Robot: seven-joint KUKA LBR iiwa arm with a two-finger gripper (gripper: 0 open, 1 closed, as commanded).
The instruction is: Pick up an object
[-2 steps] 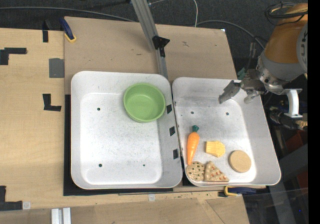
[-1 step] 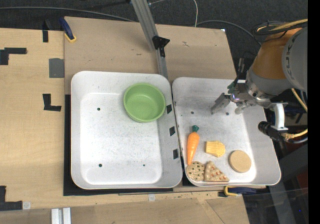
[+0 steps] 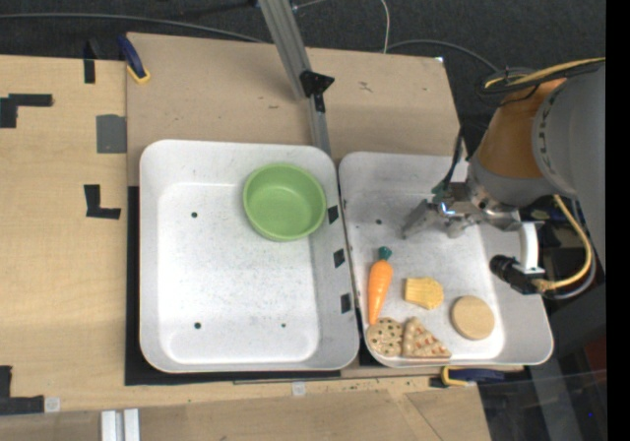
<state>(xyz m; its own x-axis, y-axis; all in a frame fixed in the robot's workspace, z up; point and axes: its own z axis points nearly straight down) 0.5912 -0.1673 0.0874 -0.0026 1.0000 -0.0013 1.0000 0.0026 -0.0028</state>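
On my feed the green bowl (image 3: 284,201) sits in the left bin (image 3: 167,262), well off to the claw's left and across the divider, while the claw (image 3: 417,222) itself hangs over the bare upper floor of the right bin (image 3: 394,178) with its two fingers spread apart and nothing between them. Below the claw I see the toy carrot (image 3: 379,286) nearest, standing along the bin, then the cookie (image 3: 385,337) and pizza slice (image 3: 423,341) touching at the front rim, the yellow cheese piece (image 3: 424,292) just beside the carrot, and the round tan biscuit (image 3: 472,318) farthest right, under the grey arm (image 3: 551,149).
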